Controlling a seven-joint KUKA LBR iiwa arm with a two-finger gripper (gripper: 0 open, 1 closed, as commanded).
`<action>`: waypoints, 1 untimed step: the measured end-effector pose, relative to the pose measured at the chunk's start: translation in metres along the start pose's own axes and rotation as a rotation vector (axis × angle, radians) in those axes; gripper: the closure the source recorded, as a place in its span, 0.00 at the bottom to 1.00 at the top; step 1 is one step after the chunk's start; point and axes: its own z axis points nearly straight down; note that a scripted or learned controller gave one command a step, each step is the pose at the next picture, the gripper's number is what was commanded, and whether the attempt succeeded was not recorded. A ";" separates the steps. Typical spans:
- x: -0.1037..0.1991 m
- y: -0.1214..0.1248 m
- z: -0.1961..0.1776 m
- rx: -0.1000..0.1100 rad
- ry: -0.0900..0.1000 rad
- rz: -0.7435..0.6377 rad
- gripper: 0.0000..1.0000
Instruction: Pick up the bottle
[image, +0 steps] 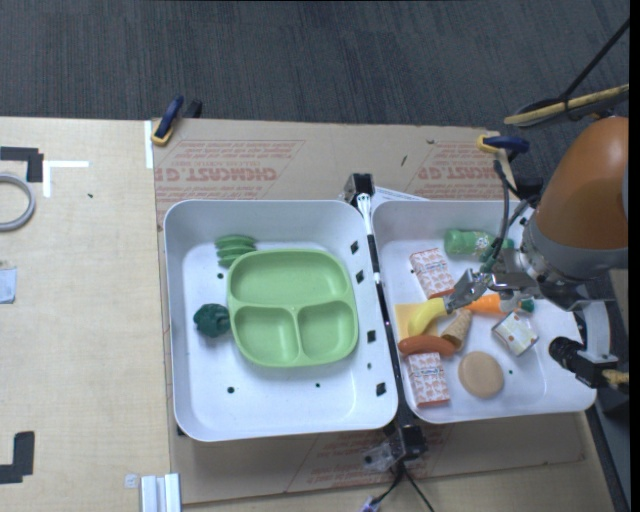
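The bottle (466, 241) is small, green and translucent, and it lies on its side near the back wall of the right bin (560, 400). My gripper (464, 293) hangs over the middle of that bin, roughly a hand's width in front of the bottle. It sits above an orange carrot (488, 306) and a tan cone (457, 326). Nothing is visibly held in it. The arm's orange band (592, 185) covers the bin's right back corner.
The right bin also holds a yellow banana (419, 318), a red sausage (425, 345), two snack packets (432, 270) (427, 379), a round bun (481, 374) and a white carton (515, 335). The left bin (190, 390) holds a green divided plate (293, 306), pea pods (237, 246) and broccoli (211, 319).
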 end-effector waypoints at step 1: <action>0.000 0.000 -0.009 0.000 -0.001 0.002 1.00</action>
